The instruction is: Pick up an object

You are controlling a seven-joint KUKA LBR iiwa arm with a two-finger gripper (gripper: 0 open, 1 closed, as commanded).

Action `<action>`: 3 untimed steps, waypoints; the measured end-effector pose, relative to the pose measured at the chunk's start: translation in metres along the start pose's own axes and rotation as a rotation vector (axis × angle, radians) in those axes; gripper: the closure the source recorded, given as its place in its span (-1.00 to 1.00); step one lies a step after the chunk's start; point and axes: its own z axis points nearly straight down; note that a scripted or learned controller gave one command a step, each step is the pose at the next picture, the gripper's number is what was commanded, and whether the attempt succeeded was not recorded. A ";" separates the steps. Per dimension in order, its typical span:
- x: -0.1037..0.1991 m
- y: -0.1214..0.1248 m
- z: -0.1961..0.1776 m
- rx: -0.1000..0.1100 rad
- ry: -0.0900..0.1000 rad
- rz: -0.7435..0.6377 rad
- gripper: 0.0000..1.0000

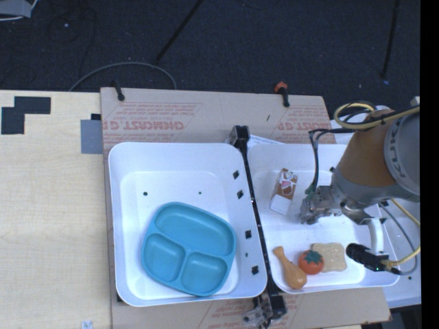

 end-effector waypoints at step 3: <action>-0.006 -0.007 -0.154 -0.009 -0.002 -0.007 1.00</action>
